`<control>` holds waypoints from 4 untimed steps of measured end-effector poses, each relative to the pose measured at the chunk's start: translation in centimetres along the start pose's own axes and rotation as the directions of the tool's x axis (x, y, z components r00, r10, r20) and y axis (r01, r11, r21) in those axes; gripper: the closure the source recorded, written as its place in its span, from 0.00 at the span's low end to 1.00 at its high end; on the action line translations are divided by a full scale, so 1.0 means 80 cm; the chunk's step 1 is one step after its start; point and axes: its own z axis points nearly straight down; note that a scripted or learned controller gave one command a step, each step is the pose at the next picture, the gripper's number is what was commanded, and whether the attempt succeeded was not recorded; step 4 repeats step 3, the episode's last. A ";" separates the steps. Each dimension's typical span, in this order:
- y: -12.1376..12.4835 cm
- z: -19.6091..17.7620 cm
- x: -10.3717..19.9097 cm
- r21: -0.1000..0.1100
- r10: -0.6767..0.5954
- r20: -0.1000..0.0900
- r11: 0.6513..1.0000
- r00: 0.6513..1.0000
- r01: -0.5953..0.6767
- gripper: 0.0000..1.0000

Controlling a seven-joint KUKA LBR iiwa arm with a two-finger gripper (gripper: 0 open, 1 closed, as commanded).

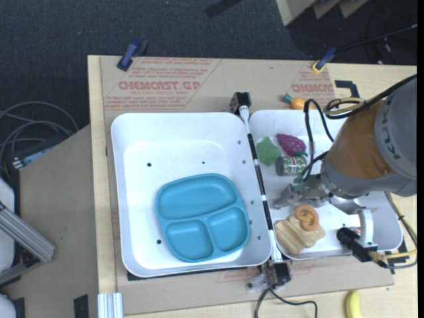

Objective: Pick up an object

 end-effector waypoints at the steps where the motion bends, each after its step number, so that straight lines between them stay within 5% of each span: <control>1: -0.032 0.000 -0.007 0.003 0.001 -0.001 1.000 1.000 -0.001 0.00; 2: -0.031 -0.012 -0.006 0.002 0.002 -0.001 1.000 1.000 -0.002 1.00; 3: 0.059 -0.126 0.049 -0.002 -0.001 -0.001 1.000 1.000 0.001 1.00; 4: 0.059 -0.126 0.049 -0.002 -0.001 -0.001 1.000 1.000 0.001 1.00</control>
